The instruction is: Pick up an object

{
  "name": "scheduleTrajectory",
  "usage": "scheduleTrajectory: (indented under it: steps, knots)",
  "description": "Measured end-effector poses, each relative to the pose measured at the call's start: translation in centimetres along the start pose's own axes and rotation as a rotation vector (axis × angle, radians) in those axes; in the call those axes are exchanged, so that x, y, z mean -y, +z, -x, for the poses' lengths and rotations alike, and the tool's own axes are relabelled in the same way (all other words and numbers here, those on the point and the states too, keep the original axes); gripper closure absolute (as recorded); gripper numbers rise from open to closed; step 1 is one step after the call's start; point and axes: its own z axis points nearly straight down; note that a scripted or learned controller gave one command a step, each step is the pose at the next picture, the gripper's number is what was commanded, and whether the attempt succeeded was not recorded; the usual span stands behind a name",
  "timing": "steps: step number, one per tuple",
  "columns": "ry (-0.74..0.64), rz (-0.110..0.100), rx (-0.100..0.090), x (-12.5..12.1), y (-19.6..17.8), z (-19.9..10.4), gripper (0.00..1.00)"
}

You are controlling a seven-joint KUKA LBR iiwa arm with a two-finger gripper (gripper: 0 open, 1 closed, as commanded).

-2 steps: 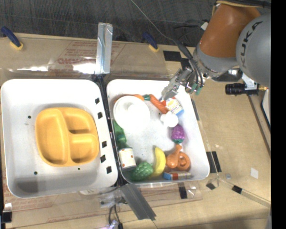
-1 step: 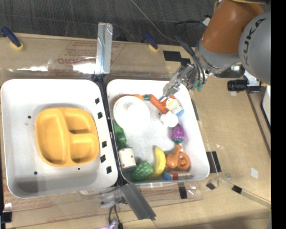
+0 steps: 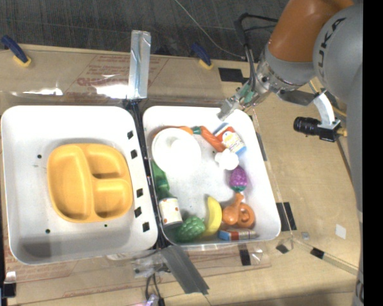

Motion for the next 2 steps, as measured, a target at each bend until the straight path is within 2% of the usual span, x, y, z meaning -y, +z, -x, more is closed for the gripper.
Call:
scheduleTrajectory:
  steps: [1, 2]
  knots:
    - [0.051, 0.002, 0.001, -0.8, -3.9, 4.7, 1.0]
    - [0.072, -0.005, -0.006, -5.3, 3.3, -3.1, 1.0]
